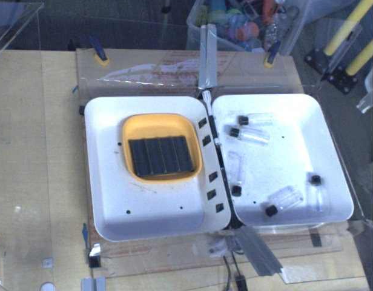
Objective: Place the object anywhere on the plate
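Dark ribbed object (161, 156) lies on yellow plate (133, 128), long axis left-right.

1. Below me sit two white bins side by side: the left bin (108, 214) and the right bin (295, 111).
2. In the left bin lies a yellow plate (131, 132) with a dark ribbed block (161, 156) resting on it.
3. In the right bin lie clear vials with black caps: two near the top (254, 120) (249, 136), one by the divider (235, 174), one near the front (282, 200), one at the right (316, 190).
4. Beyond the bench stands a clear tub of coloured toys (247, 11).
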{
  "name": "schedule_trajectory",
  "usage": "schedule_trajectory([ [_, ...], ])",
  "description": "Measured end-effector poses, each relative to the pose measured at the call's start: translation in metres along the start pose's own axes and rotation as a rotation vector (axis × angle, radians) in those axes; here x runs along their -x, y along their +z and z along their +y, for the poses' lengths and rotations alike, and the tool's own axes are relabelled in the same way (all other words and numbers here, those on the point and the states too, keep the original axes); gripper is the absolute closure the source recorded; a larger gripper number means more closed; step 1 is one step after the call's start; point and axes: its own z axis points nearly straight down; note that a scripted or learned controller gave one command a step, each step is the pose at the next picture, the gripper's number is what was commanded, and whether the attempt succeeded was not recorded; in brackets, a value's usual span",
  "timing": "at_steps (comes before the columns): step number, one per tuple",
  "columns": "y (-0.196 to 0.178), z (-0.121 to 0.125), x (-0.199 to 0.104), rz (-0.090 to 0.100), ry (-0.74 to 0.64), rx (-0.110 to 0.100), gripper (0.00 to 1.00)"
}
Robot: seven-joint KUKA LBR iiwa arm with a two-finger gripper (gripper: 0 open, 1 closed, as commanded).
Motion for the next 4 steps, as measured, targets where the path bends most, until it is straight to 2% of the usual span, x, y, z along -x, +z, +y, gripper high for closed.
schedule_trajectory([
  [1, 0.000, 0.000, 0.000, 0.000, 0.000, 0.000, 0.00],
  [2, -0.012, 0.001, 0.001, -0.007, 0.000, 0.005, 1.00],
  [3, -0.011, 0.001, 0.001, -0.007, 0.000, 0.005, 0.00],
  [4, -0.051, 0.001, 0.002, 0.005, -0.209, -0.003, 0.00],
])
